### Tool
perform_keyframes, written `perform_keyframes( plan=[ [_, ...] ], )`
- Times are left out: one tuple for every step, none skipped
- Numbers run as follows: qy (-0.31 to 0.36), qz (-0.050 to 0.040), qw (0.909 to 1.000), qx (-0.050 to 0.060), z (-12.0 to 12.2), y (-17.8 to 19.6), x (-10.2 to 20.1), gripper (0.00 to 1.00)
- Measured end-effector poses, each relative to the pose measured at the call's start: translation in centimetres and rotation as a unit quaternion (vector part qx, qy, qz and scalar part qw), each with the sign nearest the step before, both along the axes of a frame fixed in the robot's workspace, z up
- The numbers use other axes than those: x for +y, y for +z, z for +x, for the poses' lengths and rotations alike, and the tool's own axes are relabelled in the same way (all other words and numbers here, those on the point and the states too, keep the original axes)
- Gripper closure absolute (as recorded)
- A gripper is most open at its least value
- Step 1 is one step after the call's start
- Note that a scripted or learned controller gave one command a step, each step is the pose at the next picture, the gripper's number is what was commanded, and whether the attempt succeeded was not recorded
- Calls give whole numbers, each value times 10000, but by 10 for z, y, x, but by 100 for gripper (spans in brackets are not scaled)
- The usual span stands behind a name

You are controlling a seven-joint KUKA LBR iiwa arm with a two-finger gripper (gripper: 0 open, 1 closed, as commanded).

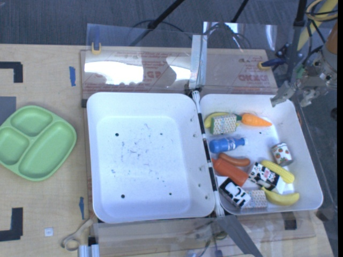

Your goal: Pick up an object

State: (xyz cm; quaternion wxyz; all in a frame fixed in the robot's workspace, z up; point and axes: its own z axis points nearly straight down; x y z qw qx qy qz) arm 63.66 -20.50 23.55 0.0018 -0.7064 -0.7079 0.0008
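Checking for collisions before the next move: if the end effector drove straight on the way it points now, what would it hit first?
The end effector points down-left at the right bin's back corner. It would likely meet the bin rim or bare floor there first, short of the carrot; depth is unclear.

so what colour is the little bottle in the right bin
Blue, with a white label; the bottle shows clearly in the camera view.

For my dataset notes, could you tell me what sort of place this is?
Probably a robotics lab's pick-and-place bench: two white bins side by side behind clear shields, toy food such as a carrot and banana, and tripod legs on the floor.
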Motion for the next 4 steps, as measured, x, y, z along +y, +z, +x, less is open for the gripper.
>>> perform_keyframes(
  plan=[
    [865, 3, 9963, -5, -3, -102, 25, 0],
    [1181, -1, 9930, -10, 26, -144, 17, 0],
    [1203, 5, 9927, 25, 26, -137, 18, 100],
    [2485, -5, 9686, -30, 17, -47, 42, 100]
  ],
)
